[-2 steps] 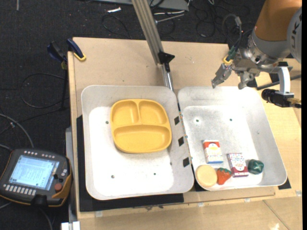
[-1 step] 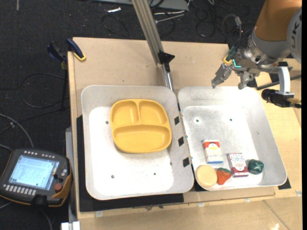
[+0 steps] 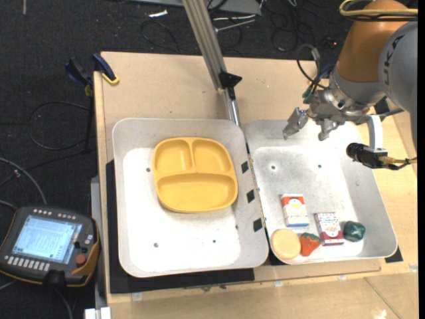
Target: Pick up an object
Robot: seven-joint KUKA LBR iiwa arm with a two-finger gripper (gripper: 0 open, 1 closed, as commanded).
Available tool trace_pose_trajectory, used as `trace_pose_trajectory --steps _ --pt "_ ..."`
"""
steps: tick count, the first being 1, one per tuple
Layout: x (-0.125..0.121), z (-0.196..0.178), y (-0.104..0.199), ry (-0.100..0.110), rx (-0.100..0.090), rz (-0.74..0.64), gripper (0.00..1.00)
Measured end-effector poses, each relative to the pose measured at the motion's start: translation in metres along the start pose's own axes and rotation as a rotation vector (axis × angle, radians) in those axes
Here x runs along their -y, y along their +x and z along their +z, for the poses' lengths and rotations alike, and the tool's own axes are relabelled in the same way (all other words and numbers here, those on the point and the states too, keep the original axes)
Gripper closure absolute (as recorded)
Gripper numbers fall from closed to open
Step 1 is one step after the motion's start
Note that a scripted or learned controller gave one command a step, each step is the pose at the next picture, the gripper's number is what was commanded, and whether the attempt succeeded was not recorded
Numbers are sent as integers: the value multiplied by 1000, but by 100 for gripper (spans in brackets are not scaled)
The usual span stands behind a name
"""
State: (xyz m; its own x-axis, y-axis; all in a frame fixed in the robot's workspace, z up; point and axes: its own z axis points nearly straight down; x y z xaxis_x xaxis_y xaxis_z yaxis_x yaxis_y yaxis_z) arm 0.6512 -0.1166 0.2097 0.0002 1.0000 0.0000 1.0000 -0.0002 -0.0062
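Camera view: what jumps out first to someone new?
The yellow divided tray in the middle of the left bin draws the eye first. Next, the gripper, fingers spread with nothing between them, over the far edge of the right bin. Last, a cluster at that bin's near edge: two small boxes, a pale round piece, a red piece and a dark green piece.

Grey arm [image 3: 404, 58], orange wrist band, black cables, metal two-finger claw [image 3: 309, 128]

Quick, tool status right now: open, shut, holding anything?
Tool: open, nothing between its fingers, above the far end of the right bin.
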Motion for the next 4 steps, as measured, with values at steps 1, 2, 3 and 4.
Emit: trace_pose_trajectory --steps 1,2,3,4 --pt "-5 63 -2 0 0 0 0" --pt "-4 116 -1 -2 0 0 0" --pt "-6 102 -1 -8 1 0 100" --pt "-7 57 -7 -13 1 0 100"
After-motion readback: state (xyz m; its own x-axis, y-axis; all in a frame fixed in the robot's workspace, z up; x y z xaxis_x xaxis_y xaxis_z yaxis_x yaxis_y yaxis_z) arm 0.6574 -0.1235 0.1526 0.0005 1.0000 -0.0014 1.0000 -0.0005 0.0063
